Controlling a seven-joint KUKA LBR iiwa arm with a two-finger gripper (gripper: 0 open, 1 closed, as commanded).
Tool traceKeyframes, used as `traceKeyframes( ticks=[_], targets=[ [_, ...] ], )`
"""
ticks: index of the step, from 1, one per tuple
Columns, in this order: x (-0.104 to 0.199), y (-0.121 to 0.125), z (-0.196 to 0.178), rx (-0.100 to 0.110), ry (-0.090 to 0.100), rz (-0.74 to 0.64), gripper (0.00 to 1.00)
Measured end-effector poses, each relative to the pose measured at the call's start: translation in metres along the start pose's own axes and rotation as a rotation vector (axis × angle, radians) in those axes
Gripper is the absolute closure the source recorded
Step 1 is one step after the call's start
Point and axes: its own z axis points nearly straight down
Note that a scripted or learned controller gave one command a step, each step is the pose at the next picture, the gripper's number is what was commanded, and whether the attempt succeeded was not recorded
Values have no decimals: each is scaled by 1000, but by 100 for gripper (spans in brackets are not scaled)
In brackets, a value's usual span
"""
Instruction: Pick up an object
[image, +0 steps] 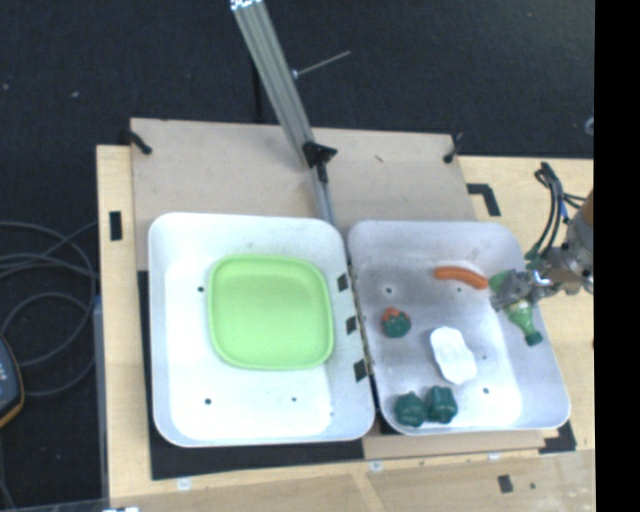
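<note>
My gripper (512, 288) reaches in from the right edge and sits over the right rim of the right bin (420, 240). Directly below it, touching or nearly touching, lies a light green object (524, 322) with a darker end. An orange carrot-like piece (460, 275) lies just left of the gripper. Further into the bin are a small green and red object (396, 323), a white lump (453, 355) and two dark green pieces (426, 406) near the front wall.
The left bin (180, 390) holds a light green square plate (270, 311). A grey metal pole (285, 100) slants down from the top to the gap between the bins. Cables (550, 215) hang by the arm at the right.
</note>
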Motion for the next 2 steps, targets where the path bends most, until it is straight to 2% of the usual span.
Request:
traceKeyframes(
  ticks=[2],
  targets=[
    [107,8,-21,3,2,-4,100]
  ],
)
